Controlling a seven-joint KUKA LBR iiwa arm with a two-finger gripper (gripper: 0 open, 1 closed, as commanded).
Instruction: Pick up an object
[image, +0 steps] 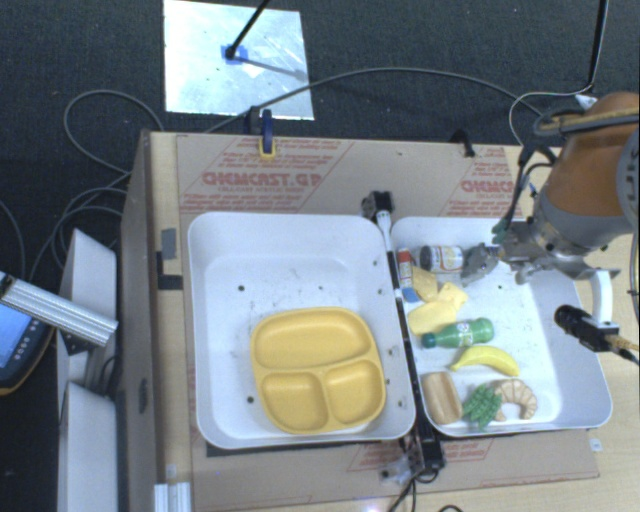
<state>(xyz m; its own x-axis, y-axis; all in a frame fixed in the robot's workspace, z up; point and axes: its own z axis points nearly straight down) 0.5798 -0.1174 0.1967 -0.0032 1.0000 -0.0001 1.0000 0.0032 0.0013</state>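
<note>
Your arm reaches in from the right, gripper (487, 260) low over the right bin (585, 400) — grip unreadable, one green bottle (458, 334), one banana (486, 359), one croissant (517, 396), one yellow divided tray (317, 369) — left bin (225, 300).

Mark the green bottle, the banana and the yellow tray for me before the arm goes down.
green bottle (460, 334), camera view, on the middle of its body.
banana (486, 359), camera view, on the middle of its curve.
yellow tray (318, 369), camera view, on the ridge between its compartments.
</note>
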